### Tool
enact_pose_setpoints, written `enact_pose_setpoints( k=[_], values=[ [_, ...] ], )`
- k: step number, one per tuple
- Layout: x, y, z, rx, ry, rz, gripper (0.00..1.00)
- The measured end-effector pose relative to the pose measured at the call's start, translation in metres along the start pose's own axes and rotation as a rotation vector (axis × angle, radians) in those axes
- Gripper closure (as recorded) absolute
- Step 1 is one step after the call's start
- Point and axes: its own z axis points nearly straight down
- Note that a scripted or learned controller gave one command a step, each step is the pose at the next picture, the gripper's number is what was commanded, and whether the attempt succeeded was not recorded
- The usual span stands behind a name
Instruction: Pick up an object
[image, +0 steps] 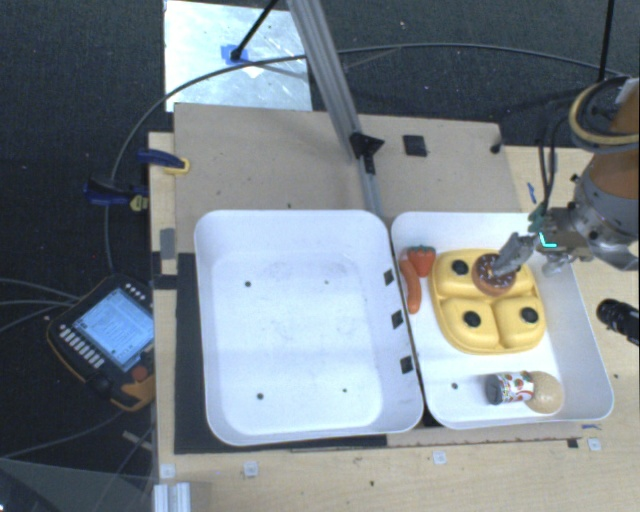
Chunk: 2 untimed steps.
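Three objects lie in the right bin (575, 300). A yellow four-lobed plastic block (488, 304) with dark round holes sits flat near the bin's middle, and a small brown ring-shaped piece (490, 272) rests on its far right lobe. An orange carrot toy (416, 275) with a green top lies lengthwise just left of the block, near the bin's left wall. A small bottle-like toy (524, 390) with a printed label lies on its side near the front wall.

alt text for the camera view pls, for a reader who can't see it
A grey arm's two-finger gripper reaches from the right onto a brown ring-shaped object lying on a yellow four-pocket plastic tray in the right white bin. An orange toy carrot and a small printed bottle lie nearby.
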Motion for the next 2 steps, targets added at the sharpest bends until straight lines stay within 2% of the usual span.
enact_pose_setpoints(
  k=[1, 2],
  values=[
    [0.0, 0.0, -0.001, -0.002, 0.0, 0.0, 0.0],
    [-0.006, -0.001, 0.06, 0.003, 0.0, 0.003, 0.0]
  ],
)
